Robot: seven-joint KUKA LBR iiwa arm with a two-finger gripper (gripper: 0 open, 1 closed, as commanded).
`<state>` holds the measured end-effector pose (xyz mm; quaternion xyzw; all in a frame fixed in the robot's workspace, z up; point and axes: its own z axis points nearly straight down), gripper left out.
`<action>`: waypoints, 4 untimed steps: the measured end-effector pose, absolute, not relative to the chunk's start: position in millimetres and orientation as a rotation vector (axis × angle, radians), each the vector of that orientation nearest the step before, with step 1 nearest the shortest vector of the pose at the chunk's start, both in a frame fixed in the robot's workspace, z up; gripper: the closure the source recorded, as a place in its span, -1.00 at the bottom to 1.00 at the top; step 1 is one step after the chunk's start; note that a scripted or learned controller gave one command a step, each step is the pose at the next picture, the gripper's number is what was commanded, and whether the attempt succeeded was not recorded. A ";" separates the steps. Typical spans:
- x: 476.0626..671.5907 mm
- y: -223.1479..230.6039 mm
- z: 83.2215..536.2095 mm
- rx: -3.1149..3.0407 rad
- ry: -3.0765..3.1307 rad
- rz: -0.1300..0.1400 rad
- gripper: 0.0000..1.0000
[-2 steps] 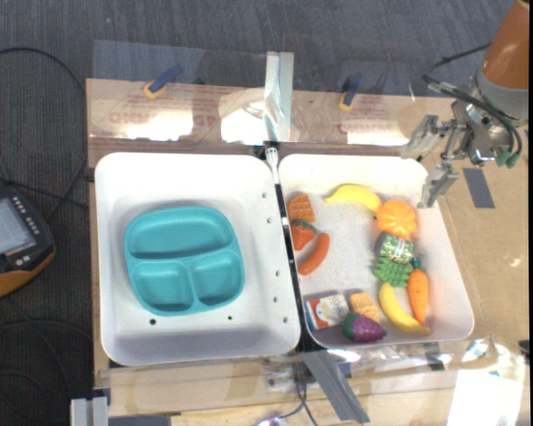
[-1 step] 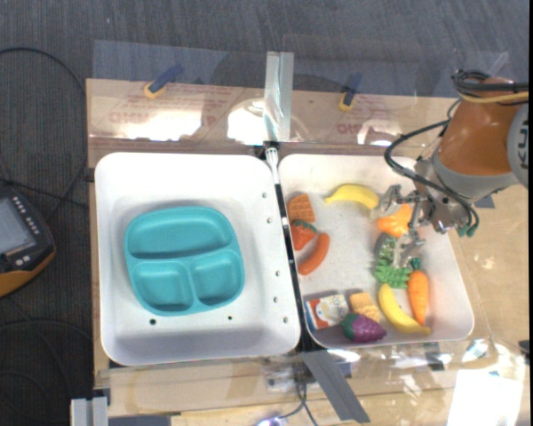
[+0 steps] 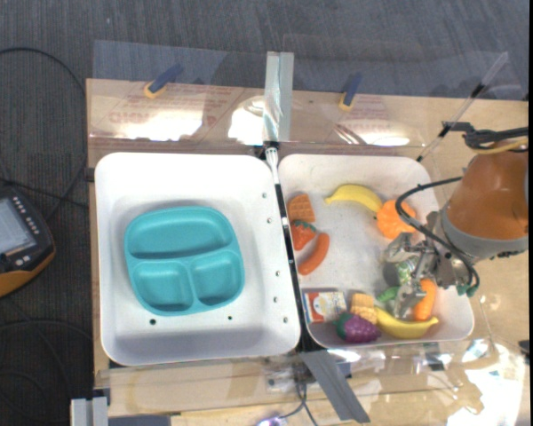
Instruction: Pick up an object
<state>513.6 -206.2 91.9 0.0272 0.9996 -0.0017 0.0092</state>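
toy carrot touches the end effector (right bin).

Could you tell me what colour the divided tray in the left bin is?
Teal; the divided tray shows clearly in the camera view.

Both white bins look like smooth, slightly glossy plastic. In the left one, the teal divided tray has a matt plastic finish. The toy foods at lower right, such as the yellow banana and the purple grapes, appear as shiny moulded plastic. The bench looks like pale bare wood, with clear glossy sheeting along the upper frame.
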 end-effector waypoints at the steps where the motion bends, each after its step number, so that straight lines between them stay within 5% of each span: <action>1: 514.8 -205.6 102.1 0.080 3.123 -0.011 1.00; 2: 596.7 -173.3 159.5 0.007 3.141 0.000 1.00; 3: 596.6 -173.6 159.3 0.007 3.141 0.000 -1.00; 4: 629.9 -180.9 97.9 0.116 3.134 -0.002 -1.00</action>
